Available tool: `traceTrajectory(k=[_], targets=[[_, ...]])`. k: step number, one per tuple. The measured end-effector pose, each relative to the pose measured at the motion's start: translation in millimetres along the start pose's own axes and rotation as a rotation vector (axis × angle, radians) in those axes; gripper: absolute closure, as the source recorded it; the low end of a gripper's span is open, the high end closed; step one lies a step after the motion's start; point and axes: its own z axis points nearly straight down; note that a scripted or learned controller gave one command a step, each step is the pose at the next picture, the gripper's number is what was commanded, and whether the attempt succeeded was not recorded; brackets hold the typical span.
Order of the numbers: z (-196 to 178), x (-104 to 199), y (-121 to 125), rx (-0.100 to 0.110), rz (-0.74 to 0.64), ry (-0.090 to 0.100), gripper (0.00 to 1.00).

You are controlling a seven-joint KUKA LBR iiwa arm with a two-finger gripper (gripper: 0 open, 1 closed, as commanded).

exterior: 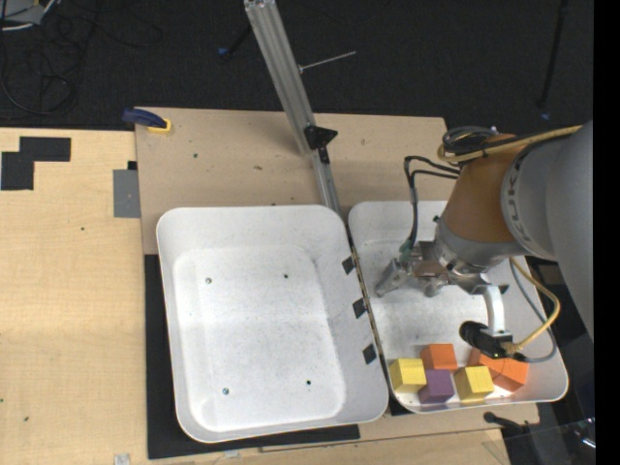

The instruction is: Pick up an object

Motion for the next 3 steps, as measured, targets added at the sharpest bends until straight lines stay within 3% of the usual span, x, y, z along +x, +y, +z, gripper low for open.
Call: traceTrajectory(k=[1,3], targets=[[-10,-2,0,0.001,0.009,0.002,1.00],[-117,-12,-5,-0.004,0.006,-0.001,1.00]])
